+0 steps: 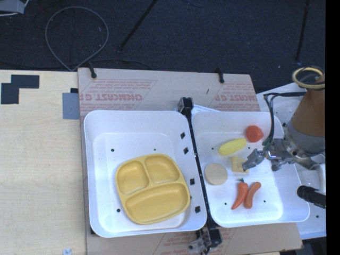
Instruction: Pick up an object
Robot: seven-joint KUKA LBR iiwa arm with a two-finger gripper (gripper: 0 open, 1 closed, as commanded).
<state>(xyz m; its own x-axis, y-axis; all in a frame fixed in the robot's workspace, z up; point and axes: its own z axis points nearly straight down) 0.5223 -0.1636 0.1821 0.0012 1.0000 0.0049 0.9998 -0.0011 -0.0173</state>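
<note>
The right bin (289,206) holds a red tomato (254,133), a yellow corn cob (232,146), a small yellow cheese block (238,165), a round beige disc (216,173), an orange carrot (240,194) and a reddish sausage (252,194). My gripper (254,160) reaches in from the right and hangs low over the bin's middle, right beside the cheese block and below the tomato. Its tip overlaps the block's right edge. I see nothing lifted off the bin floor.
The left bin (101,142) carries a yellow divided plate (153,187). A black divider (192,153) runs between the bins. The arm's orange band (311,110) rises over the right bin's right rim. Cardboard lies under both bins.
</note>
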